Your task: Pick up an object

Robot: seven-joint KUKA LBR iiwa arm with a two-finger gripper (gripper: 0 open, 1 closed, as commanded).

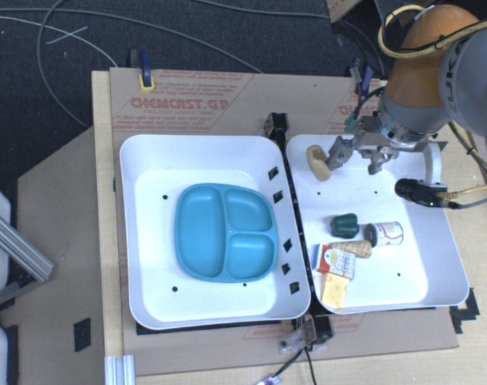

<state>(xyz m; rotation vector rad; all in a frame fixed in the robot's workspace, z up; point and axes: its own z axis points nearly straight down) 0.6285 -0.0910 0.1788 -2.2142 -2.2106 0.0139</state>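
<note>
Camera view: the gripper [356, 156] hangs with fingers spread and nothing between them, low over the right bin [436, 283], just beside a tan object [317, 162], probably lining up a grab.

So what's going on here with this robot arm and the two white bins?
The arm's end effector hangs over the far end of the right bin, beside a small tan object, with nothing seen held. Nearer in that bin lie a dark green item, a small can and some flat packets. The left bin holds a blue divided plate.
</note>
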